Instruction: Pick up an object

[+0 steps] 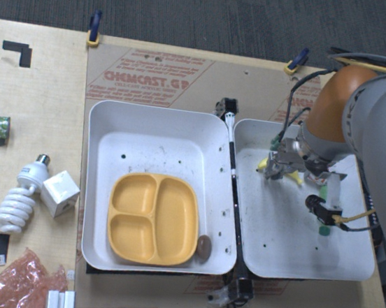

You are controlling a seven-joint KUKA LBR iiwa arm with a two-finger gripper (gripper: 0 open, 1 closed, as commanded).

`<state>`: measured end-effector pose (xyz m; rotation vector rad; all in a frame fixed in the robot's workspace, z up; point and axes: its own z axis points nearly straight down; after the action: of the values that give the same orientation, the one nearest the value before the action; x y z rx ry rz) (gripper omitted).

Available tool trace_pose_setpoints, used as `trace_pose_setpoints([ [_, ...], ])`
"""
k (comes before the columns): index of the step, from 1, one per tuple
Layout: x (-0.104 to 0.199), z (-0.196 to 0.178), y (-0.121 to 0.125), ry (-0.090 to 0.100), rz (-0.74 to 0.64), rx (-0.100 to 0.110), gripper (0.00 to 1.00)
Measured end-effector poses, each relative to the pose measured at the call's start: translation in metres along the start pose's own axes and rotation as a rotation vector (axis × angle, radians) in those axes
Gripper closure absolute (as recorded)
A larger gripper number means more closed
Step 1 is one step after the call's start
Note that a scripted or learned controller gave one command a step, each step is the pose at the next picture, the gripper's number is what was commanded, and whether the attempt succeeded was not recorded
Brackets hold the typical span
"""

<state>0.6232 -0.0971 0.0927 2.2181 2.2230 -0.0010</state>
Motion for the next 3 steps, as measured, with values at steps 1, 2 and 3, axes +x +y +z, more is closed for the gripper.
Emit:
trace_pose_setpoints([
  [1, -0.012, 0.000, -0.105, 0.001, 0.004, 0.001, 0.00],
  [2, -0.005, -0.001, -0.033, 0.000, 0.001, 0.000, 0.00],
  [3, 0.001, 0.000, -0.101, 0.001, 0.004, 0.001, 0.00],
])
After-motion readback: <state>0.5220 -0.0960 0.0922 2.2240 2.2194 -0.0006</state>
